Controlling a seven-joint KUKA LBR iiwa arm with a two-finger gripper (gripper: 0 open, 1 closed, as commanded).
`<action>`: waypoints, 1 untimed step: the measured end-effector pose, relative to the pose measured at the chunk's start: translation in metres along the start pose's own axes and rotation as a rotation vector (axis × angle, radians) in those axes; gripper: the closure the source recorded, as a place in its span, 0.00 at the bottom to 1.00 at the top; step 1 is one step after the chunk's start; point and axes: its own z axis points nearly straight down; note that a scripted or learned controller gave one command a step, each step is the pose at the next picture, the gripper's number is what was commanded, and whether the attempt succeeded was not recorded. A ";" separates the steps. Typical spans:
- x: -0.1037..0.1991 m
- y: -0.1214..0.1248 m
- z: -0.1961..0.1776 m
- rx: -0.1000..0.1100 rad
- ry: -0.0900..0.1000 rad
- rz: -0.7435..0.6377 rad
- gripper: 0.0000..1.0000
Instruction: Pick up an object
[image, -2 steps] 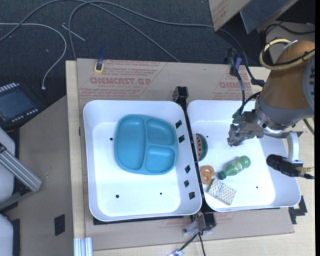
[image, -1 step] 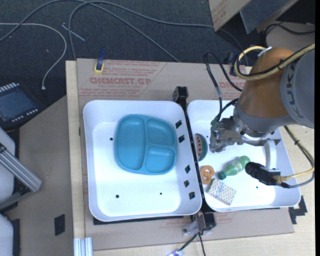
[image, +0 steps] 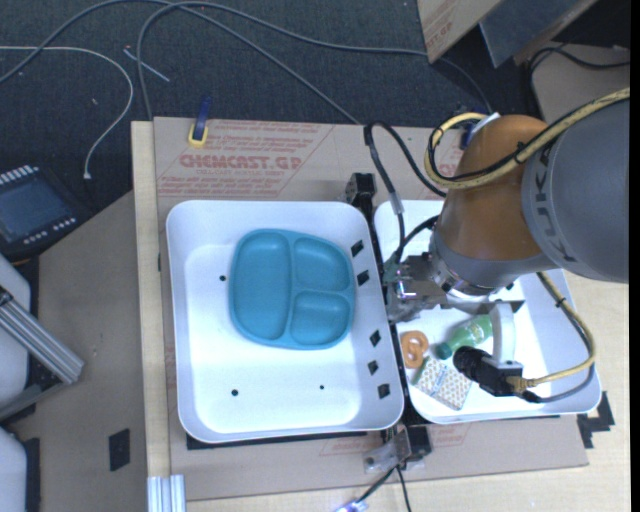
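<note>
Arm (image: 500, 200) low over right bin (image: 575, 400) — green object (image: 470, 333), pretzel (image: 414, 346), checkered packet (image: 442, 382) toward near edge; jaws' state impossible to tell.

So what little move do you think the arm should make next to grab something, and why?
Probably a short straight lift out of the right bin. The arm's wrist hangs low over that bin and hides the hand, so nothing shows whether anything is caught. The pretzel, green object and checkered packet lie just beside it; rising would show what came up.
</note>
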 end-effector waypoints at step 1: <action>0.052 -0.009 -0.003 -0.002 0.001 -0.002 1.00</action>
